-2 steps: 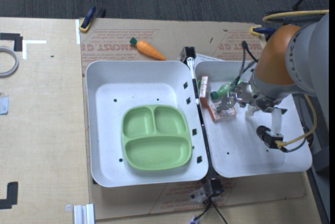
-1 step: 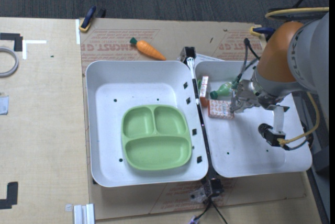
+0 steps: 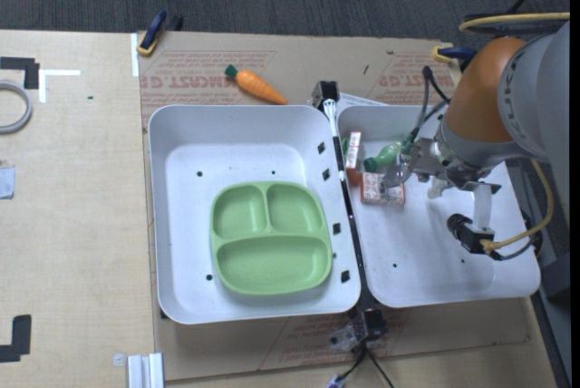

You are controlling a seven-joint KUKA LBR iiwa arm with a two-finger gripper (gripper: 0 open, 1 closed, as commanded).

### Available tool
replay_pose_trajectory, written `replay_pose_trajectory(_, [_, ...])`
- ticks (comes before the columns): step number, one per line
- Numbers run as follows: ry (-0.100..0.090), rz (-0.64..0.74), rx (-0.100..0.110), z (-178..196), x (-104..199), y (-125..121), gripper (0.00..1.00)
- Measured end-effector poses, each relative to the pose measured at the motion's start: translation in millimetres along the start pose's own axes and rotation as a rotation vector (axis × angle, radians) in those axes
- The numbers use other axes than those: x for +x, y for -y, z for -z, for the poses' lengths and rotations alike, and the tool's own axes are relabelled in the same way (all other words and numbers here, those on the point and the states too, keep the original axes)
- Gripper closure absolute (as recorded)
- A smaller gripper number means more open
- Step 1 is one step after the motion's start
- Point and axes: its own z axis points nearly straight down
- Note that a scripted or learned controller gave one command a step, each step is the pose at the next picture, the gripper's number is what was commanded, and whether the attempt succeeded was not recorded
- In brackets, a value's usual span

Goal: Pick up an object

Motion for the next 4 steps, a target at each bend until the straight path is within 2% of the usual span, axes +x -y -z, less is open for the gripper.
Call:
replay_pose_trajectory(1, [0.001, -0.069, 0.008, -4.6, 19.8, -63.6, 0.0])
replay_pose_trajectory(2, [0.001, -0.069, 0.008, -4.6, 19.8, -63.5, 0.0])
replay_pose_trajectory(3, [0.001, -0.159, 0.008, 17.2, 11.8, -82.8, 0.0])
replay_pose_trajectory(4, [-0.001, -0.22, 0.006, -10.7, 5.7, 28.2, 0.0])
